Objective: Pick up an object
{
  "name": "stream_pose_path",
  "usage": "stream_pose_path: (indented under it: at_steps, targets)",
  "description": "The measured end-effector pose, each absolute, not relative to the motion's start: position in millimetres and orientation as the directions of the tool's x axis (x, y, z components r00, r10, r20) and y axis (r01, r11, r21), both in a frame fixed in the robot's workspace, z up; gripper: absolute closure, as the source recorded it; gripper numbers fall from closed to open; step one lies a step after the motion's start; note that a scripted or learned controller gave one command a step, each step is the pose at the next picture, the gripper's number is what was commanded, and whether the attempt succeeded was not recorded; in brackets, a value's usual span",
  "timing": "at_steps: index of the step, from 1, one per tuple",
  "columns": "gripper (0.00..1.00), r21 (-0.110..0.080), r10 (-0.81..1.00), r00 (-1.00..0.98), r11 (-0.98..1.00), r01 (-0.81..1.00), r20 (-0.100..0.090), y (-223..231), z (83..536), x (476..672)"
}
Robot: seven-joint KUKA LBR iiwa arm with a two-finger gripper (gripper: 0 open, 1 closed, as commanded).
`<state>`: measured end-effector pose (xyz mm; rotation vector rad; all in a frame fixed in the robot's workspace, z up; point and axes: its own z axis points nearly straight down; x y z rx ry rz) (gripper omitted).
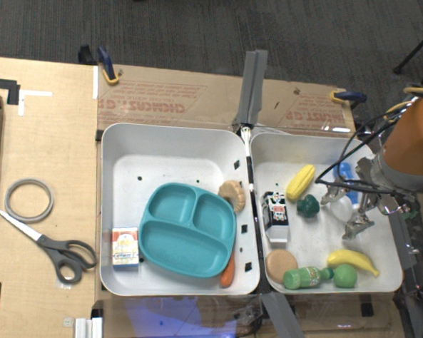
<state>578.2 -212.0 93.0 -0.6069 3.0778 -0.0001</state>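
Note:
My gripper [344, 212] hangs over the right part of the right bin [327, 147], open, with nothing between its fingers. Just below it lies a yellow banana [354, 260]. To its left sit a dark green round piece [308, 206] and a yellow corn cob [301, 181]. A blue object [345, 171] shows partly behind the gripper. A black-and-white box [276, 210] rests against the bin's left wall. Along the front lie a tan disc [282, 263], a green bottle [308, 277] and a green lime [346, 276].
The left bin [126, 159] holds a teal divided plate [188, 229], a small carton [124, 247], an orange carrot [226, 273] and a tan bun [232, 194]. Scissors [56, 248] and a tape roll [29, 199] lie on the bench at left.

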Motion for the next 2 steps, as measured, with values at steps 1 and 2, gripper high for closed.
stream_pose_path:
  at_steps: [1, 2]
  targets:
    - [0.0, 0.001, -0.368, -0.93, 0.93, -0.368, -0.004, -118, 93, 565.4]
    - [0.0, 0.0, -0.277, -0.961, 0.961, -0.277, -0.002, -98, 92, 564.9]
